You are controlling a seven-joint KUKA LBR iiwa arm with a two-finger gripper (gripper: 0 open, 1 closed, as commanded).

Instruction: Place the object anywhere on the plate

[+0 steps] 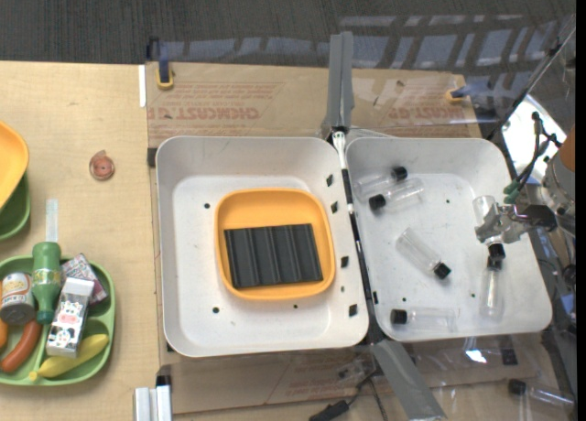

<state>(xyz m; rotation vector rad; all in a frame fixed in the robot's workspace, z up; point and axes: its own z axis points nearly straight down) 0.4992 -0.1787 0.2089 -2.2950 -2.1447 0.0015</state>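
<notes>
Gripper (pixel 495 232) sits low over the right bin (pixel 385 158), at the right of the frame, and whether it is spread or pinching is impossible to tell from here. A clear vial with a black cap (pixel 493 277) lies just below it on the bin floor. More capped vials (pixel 423 254) are scattered across that bin. Over in the left bin (pixel 183 227), the orange plate (pixel 275 204) carries a dark ribbed block (pixel 275 255).
</notes>
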